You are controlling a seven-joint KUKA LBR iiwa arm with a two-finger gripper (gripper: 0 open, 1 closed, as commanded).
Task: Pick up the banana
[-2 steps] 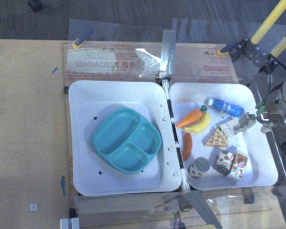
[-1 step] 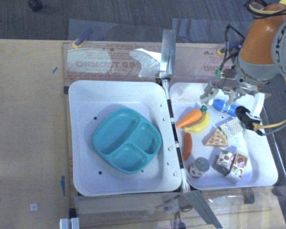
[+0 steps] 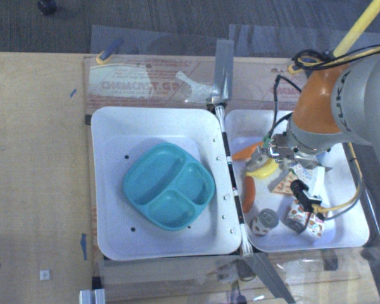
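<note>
A: From the one camera above, where is the banana?

B: In the right bin (image 3: pixel 361 227), near its left wall and toward the far half. The banana (image 3: pixel 261 168) is the yellow shape just under the arm's wrist, partly covered by it. An orange carrot-like piece (image 3: pixel 247 151) lies just beside it on the far side, and an orange sausage shape (image 3: pixel 248 193) lies just nearer the camera.

A: And the pincer?

B: The pincer (image 3: pixel 273 149) is low over the banana, at the end of the grey arm (image 3: pixel 358 106) with the orange band. I cannot tell how it stands; the wrist hides that part.

A: What else crowds the spot?

B: A tan cracker-like triangle (image 3: pixel 283 183) close on the right, a small grey can (image 3: pixel 264 220) nearer the front, and a patterned box (image 3: pixel 302 218) beside dark cabling. The left bin (image 3: pixel 107 233) holds a teal divided plate (image 3: pixel 168 185), well apart from all this.

A: So how should the grasp be done well?

B: In my judgement, centre on the banana's thickest part and approach across its short axis, so the curve does not roll out. Keep clear of the carrot piece and the bin wall, or they may get pinched too. Lift straight up, slowly, and check that yellow shows in the grip before moving off.
</note>
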